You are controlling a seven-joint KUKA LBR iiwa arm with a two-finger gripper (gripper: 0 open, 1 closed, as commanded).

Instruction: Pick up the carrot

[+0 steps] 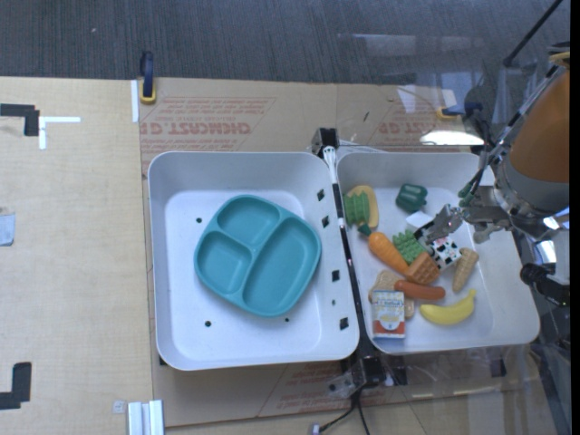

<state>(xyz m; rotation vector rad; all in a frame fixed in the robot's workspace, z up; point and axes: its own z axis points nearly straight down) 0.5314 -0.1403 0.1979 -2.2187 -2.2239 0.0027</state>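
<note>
The carrot (386,249) is orange with a green leafy top and lies slanted in the middle of the right bin (515,329), among other toy foods. My gripper (440,221) hangs over the same bin, a short way right of and slightly above the carrot's leafy end. It sits near a black-and-white toy (444,253). Nothing of the carrot is in its grasp; the carrot rests on the bin floor.
Around the carrot lie a corn cob (361,208), a green pepper (411,196), a waffle piece (422,267), a red sausage (420,289), a banana (450,310) and a juice box (389,314). The left bin (172,333) holds a teal divided plate (259,254).
</note>
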